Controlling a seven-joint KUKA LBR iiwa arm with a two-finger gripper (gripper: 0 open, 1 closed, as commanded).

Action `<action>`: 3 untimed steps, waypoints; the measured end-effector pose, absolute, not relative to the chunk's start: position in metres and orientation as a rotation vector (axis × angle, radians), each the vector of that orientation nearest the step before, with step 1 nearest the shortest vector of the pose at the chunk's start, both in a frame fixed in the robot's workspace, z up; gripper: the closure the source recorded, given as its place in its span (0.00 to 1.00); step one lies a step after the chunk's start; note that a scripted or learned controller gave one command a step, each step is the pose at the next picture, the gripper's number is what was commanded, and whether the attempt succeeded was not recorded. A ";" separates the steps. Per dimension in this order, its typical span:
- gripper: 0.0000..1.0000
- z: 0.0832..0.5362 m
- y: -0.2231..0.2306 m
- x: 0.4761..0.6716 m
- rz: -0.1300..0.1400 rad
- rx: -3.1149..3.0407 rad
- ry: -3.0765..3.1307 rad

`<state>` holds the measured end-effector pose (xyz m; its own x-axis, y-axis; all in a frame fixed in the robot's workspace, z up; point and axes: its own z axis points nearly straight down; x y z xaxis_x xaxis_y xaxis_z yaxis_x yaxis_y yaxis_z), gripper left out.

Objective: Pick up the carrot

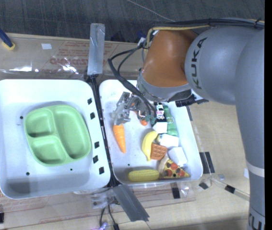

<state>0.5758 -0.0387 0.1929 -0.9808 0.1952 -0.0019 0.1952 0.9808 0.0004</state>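
Carrot [120, 137] lies flat on the floor of the right bin [108, 92], near that bin's left wall, its orange body pointing down the picture and its stubby top end facing up toward the gripper [122, 110]. The gripper hangs directly above that top end, its metal parts close to or touching the carrot; whether it is released or clenched cannot be told from this slanted look down, and the carrot is not seen lifted off the bin floor. The grey arm [222, 61] with its orange band [167, 56] reaches in from the right and covers the upper right part of that bin.

To the right of the carrot sit other toy foods: a banana [148, 143] with a waffle piece [158, 151] against it, white blocks [173, 147] just beside those, a pizza slice [173, 169] in the lower right corner, and a corn cob [143, 175] lying along the bin's near wall. A small green item [171, 126] sits under the wrist.

The left bin [6, 95] holds a green divided plate [56, 134], well apart from the carrot. Both bins rest on the table [217, 128].
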 end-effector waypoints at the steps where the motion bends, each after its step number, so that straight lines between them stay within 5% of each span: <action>1: 0.00 0.192 -0.019 0.512 0.000 0.421 3.115; 2: 0.00 0.092 -0.105 0.496 0.000 0.643 3.075; 3: 1.00 0.101 -0.104 0.498 0.001 0.631 3.077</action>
